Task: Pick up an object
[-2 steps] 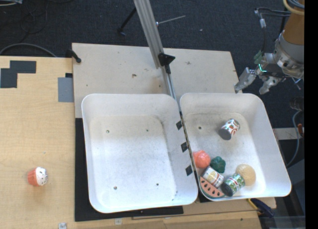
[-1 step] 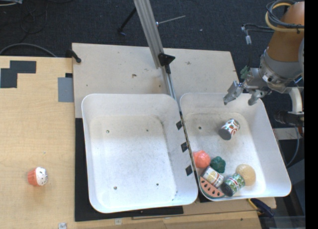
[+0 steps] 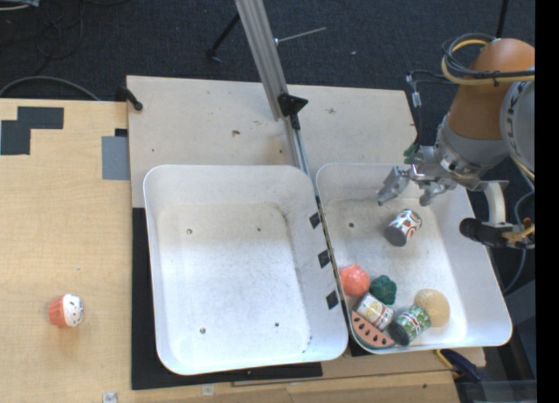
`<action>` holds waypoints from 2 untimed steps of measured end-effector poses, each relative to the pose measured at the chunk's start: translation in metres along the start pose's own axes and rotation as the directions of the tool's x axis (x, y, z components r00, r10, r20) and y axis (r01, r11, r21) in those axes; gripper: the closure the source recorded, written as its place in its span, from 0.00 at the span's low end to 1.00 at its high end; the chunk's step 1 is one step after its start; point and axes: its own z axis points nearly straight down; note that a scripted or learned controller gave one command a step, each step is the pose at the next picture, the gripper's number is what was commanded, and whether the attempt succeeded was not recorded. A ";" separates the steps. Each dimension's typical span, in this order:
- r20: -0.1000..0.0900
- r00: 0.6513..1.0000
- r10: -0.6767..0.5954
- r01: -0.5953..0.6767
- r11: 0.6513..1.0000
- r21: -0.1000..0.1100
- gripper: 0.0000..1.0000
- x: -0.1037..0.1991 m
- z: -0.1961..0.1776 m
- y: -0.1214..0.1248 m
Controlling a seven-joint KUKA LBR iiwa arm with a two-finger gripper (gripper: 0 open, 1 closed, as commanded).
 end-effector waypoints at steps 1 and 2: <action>0.011 1.000 -0.001 0.001 1.000 -0.021 0.00 -0.011 0.046 -0.001; 0.012 1.000 0.003 -0.003 1.000 -0.027 1.00 -0.013 0.033 0.000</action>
